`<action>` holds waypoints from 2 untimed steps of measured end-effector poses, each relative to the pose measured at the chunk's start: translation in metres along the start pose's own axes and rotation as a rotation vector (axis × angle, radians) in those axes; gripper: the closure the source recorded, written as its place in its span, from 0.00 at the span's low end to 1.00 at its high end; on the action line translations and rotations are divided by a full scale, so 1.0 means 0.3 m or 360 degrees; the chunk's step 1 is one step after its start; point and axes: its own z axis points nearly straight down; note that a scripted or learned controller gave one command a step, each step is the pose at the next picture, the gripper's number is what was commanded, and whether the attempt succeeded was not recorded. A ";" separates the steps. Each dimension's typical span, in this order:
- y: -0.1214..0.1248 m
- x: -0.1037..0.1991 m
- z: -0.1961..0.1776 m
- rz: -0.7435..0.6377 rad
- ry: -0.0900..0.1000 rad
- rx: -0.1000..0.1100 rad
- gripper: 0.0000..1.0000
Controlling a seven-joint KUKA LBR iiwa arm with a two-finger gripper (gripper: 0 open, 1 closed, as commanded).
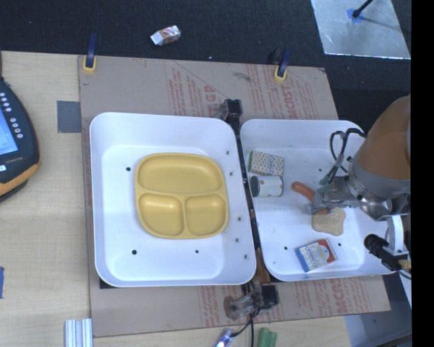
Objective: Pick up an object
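Note:
The right bin [289, 132] holds several objects. A patterned packet [266, 163] lies at its left side, with a small white can [267, 186] just below it. An orange stick-shaped piece [301, 189] lies near the middle. A tan, bread-like chunk [330, 222] sits right of centre, and a small blue, white and red box [315, 255] lies by the near wall. My gripper [323, 202] is low in the right bin, between the orange piece and the tan chunk and right at the chunk's upper edge. The arm hides the bin's right part.
The left bin [112, 194] holds a yellow divided plate [181, 194]. A handheld controller [3, 139] lies on the bench at the far left. Clamps [281, 65] hold the cardboard sheet at the back. A wrapped scrap [166, 35] lies on the dark floor beyond.

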 end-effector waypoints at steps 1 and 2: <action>0.055 0.161 -0.411 0.0005 0.0008 0.0000 1.00; 0.028 0.360 -0.404 0.0002 0.0008 0.0005 1.00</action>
